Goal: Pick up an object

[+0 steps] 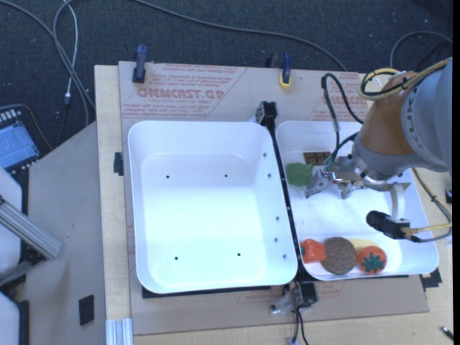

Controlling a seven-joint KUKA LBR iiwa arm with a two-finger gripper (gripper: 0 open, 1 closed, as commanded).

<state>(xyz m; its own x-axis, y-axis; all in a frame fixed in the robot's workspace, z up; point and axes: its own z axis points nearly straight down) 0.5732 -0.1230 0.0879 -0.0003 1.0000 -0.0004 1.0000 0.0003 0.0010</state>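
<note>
Camera view: I see the grey arm with its orange band (388, 124) reaching in from the right, over the right shallow white bin (424, 264). The two-finger gripper (321, 180) sits low in the upper left part of that bin, pointing left. Its fingers look slightly spread, tips right at the green leaf-shaped soft toy (297, 172), which lies against the bin's left wall. I can't confirm the green toy is actually between the fingers; it reads as touching or just beside the tips.

A small brown chocolate-bar-like block (315, 157) lies just above the gripper, near the bin's back part, partly covered by the wrist.

Along the front edge of the right bin, in a row: a red-orange tomato-like toy (313, 251) at left, a round brown cookie-like disc (339, 255) touching it, then an orange toy with a green star-shaped top (371, 259) just beside the disc. All three are well apart from the gripper.

A black cylindrical part on a cable (384, 224) hangs off the arm over the bin's middle-right.

The left shallow white bin (136, 192) sits beside it, walls touching. Both rest on a cardboard sheet with red print (187, 88) on the table (108, 192), held by a blue clamp (140, 60) and a blue-yellow clamp (286, 72) at the back edge.
</note>
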